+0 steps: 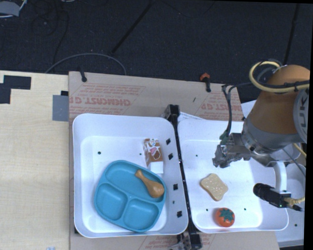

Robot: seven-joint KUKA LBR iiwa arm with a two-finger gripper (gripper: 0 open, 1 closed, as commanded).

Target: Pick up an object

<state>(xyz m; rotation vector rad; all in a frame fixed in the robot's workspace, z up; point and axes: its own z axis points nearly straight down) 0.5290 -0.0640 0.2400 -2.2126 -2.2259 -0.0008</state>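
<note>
Toast slice [214,186] lies right of centre in the frame, in your right bin [245,224], tomato [224,217] below it; your hand [221,157] hovers above, grip state impossible to tell.

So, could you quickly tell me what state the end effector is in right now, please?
End effector: cannot be told; it hangs over the right bin, above the slice of bread.

Drumstick [150,184] on tray [117,203] (left bin [88,145]); toast [214,186] behind tomato [224,217]
</note>
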